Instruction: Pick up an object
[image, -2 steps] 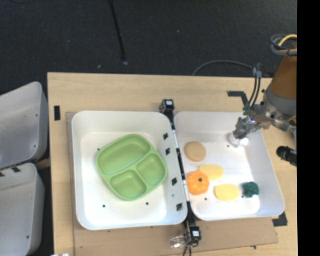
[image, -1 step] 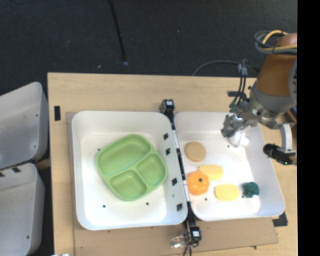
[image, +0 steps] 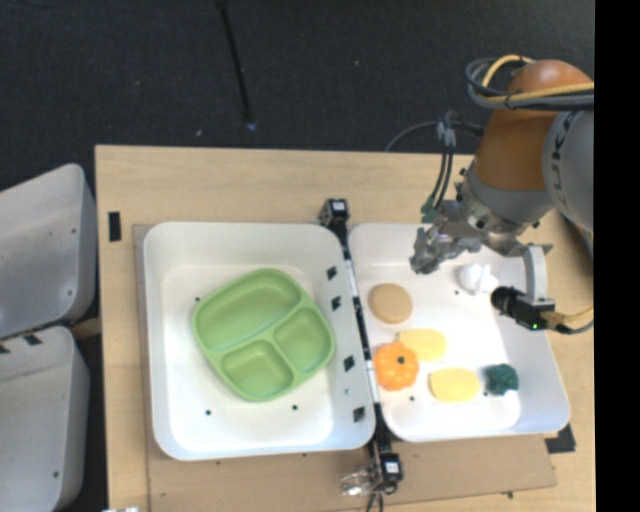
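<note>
Seen from above, the gripper (image: 428, 252) hovers over the right bin (image: 540, 400), up and right of the tan round cookie (image: 390, 303); its state I cannot tell. Nothing is held; the approach step looks underway, calling next for a descent onto one object

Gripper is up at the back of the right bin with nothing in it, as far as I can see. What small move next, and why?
Probably shift the gripper toward the tan round piece and lower over it: that piece lies nearest, flat, and apart from the other items.
</note>
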